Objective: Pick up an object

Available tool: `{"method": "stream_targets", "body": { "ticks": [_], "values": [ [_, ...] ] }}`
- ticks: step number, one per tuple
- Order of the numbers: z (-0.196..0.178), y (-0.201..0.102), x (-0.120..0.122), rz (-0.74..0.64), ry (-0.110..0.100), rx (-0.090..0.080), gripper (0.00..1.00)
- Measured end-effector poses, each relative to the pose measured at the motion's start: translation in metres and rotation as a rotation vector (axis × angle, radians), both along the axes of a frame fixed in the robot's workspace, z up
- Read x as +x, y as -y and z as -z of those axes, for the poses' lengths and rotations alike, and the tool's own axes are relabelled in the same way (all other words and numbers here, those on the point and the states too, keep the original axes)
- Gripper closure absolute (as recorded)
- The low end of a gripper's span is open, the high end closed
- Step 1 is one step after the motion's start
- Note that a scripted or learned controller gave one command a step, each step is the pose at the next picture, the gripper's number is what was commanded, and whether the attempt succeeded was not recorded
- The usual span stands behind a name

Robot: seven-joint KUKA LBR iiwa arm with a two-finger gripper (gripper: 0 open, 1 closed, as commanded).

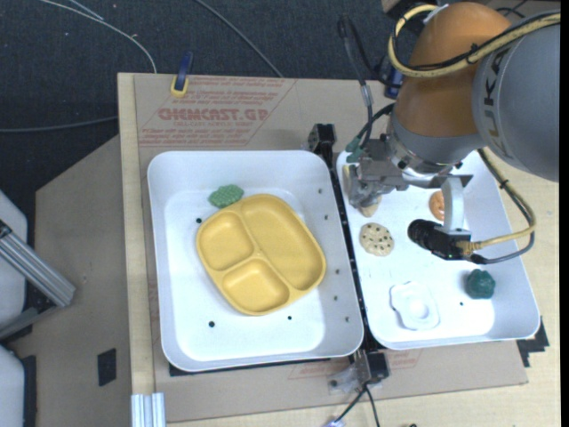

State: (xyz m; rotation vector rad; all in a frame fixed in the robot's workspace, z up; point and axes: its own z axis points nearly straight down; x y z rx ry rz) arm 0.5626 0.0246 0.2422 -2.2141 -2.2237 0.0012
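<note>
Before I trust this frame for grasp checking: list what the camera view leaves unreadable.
- Gripper: the wrist housing covers it, so the state of the jaws and any grasp cannot be told.
- Orange item: partly behind the arm's hardware; its shape is unclear.
- Right bin: the arm covers its far part.

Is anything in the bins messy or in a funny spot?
Mostly tidy. The yellow divided plate sits crooked in the left bin, turned at a slant to its walls, and a small green piece lies against the plate's top edge. Nothing looks spilled or broken.
</note>
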Motion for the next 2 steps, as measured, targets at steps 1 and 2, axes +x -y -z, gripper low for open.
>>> {"method": "stream_targets", "body": {
  "ticks": [1,2],
  "values": [
    [0.008,-0.047,-0.008,0.000,0.000,-0.001,1.00],
    [0.011,-0.066,-0.021,0.003,0.000,-0.002,1.00]
  ]
}}
